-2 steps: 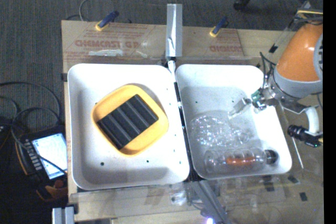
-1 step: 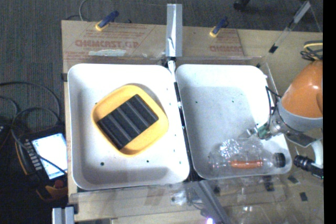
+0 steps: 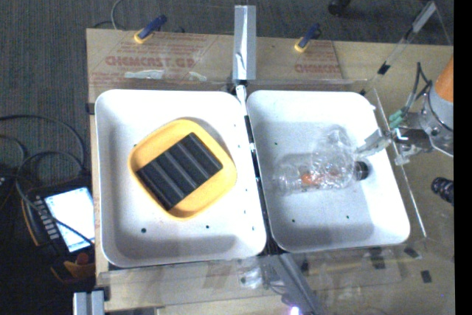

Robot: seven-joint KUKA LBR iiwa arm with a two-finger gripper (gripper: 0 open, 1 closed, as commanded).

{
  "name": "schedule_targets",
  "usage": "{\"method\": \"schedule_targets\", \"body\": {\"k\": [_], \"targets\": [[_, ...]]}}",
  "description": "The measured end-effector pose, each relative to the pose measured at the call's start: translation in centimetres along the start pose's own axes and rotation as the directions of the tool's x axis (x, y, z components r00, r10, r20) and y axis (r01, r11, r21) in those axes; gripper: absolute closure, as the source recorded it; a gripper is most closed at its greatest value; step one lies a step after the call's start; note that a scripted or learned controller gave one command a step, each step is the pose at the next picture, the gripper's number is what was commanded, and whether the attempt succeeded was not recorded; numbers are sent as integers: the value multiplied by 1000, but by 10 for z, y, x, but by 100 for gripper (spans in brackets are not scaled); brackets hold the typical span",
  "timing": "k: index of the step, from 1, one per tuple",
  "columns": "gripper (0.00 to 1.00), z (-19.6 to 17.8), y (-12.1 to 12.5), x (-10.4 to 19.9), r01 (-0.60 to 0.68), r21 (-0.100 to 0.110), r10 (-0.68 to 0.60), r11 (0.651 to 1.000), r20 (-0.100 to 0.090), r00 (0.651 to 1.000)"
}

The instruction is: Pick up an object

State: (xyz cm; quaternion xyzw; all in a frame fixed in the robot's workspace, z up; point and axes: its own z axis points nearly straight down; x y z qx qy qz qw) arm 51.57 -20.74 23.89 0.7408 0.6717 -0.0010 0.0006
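Two white bins are set side by side. A yellow tray with a black ribbed inset [image 3: 184,167] lies in the left bin [image 3: 110,232]. A crumpled clear plastic bottle [image 3: 318,164] lies in the right bin [image 3: 383,229]. The gripper [image 3: 377,141] is seen at its right edge, just beside the bottle; whether the jaws are apart cannot be told.

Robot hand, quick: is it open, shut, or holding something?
Gripper: cannot be told. It sits at the right bin's right edge, next to the crumpled clear plastic bottle; nothing shows between its fingers.
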Motion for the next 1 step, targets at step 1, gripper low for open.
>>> {"method": "schedule_targets", "body": {"k": [1], "targets": [[0, 83, 0, 68, 241, 1, -241, 970, -2, 970]]}}
